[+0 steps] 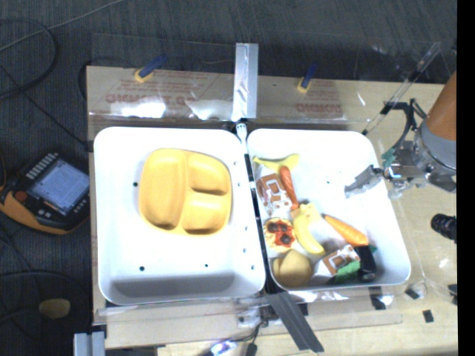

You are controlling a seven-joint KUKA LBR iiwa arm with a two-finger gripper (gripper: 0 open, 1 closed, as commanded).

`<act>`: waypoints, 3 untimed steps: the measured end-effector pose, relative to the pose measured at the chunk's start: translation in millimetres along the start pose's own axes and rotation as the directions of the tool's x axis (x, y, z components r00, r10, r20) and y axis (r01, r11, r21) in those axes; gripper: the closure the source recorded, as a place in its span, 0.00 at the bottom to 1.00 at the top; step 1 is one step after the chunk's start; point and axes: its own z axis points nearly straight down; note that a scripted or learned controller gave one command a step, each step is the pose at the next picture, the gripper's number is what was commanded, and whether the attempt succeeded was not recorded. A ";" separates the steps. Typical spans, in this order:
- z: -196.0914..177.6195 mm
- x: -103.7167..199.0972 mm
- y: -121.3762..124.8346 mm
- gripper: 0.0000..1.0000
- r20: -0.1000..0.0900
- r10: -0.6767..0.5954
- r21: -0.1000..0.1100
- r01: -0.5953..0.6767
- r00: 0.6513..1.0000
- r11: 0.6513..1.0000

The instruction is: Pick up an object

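Inside right bin (326,143) — banana (308,228), carrot (346,230), potato (292,268)

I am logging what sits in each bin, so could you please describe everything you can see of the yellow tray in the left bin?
The yellow tray is a rounded, glossy piece that looks like moulded plastic, split by shallow grooves into one long section on its left and two smaller ones on its right. It lies flat on the floor of the left bin, somewhat above the middle, apart from the walls. Nothing else touches it.
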 end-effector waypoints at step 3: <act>156.8 2.3 -8.0 1.00 0.004 -0.083 -0.021 0.083 0.997 0.996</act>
